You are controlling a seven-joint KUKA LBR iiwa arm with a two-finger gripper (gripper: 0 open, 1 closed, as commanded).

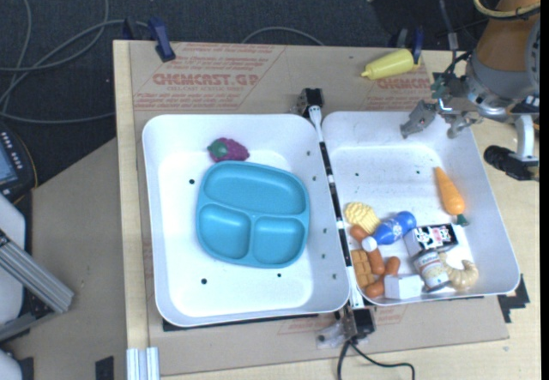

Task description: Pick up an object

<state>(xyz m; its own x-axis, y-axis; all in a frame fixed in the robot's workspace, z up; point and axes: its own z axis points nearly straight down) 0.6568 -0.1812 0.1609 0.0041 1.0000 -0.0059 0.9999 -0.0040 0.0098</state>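
The gripper [437,117] is seen above the far right corner of the right bin [386,159], its fingers spread apart with nothing between them. The grey arm [506,61] is seen entering from the right of the right bin, well above the surface [129,198]. Within the right bin, an orange carrot [449,190] is found along the right side, apart from the gripper. A cluster is noted at the near end of the right bin: a yellow corn piece [362,216], a blue object [395,226], a black-and-white carton [434,237], small orange sausages [371,265], a jar [431,269] and a pale croissant-like item [464,274], lying close together, several touching. To the left of the right bin, the left bin [171,155] is seen to hold a blue divided plate [252,213], with a purple grape bunch [228,148] just beyond the plate. A yellow object [388,65] is noted on the surface beyond the right bin.
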